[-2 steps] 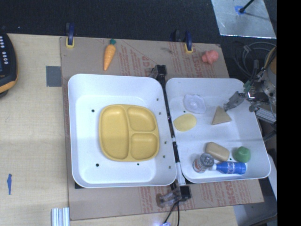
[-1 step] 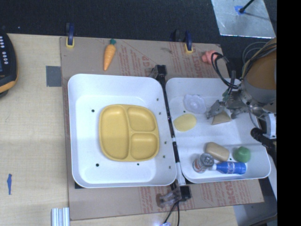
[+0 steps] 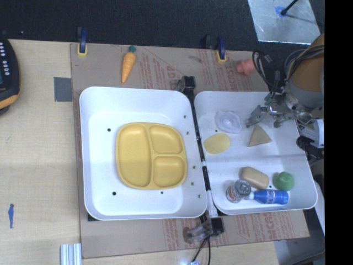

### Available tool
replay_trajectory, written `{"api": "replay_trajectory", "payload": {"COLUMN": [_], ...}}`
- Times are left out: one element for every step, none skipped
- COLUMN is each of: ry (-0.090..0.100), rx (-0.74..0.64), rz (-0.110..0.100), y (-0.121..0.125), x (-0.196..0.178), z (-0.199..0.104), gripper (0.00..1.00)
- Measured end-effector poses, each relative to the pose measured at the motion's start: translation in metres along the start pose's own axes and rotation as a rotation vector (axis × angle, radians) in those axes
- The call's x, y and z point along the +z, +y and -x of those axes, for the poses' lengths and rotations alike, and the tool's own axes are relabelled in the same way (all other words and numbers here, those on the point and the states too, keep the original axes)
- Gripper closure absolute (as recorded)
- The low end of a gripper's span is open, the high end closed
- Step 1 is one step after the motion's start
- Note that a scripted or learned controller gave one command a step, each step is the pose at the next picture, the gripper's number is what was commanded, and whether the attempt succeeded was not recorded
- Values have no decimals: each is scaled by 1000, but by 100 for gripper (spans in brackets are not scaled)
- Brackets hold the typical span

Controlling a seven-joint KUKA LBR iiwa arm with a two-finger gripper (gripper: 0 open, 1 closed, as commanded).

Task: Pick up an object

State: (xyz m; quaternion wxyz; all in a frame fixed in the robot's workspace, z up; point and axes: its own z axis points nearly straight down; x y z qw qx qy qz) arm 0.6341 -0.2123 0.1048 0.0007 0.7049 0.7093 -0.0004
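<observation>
the one camera looks down at a slant on two shallow white bins set side by side on a brown board. the left bin (image 3: 94,148) holds a yellow divided plate (image 3: 150,154) lying flat near its middle. the right bin (image 3: 220,204) holds the loose things: a clear round lid (image 3: 228,120) near the upper left, a pale yellow disc (image 3: 217,143) just below it, a tan wedge (image 3: 258,136) toward the middle, a tan block (image 3: 254,177) lower down, a small metal can (image 3: 237,190) beside the block, a blue bottle (image 3: 271,197) lying on its side along the near wall, and a green ball (image 3: 284,180) just above the bottle's right end. the arm (image 3: 306,76) reaches in from the right over the upper part of the right bin, and the gripper (image 3: 267,115) hangs with its fingers spread apart, nothing between them. the tan wedge lies just below the fingertips, close to them; whether they touch it cannot be told. the clear lid lies to the left of the fingers, apart from them. outside the bins, a toy carrot (image 3: 128,65) rests on the board above the left bin, and a small pink thing (image 3: 245,66) sits above the right bin.
</observation>
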Motion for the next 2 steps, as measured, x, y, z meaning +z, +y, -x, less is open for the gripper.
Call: {"api": "replay_trajectory", "payload": {"ry": [3,-3], "rx": [-1,4], "rz": [-6,4], "y": [-37,-19], "x": [13,-53], "z": [-38,2], "gripper": [0,0]}}
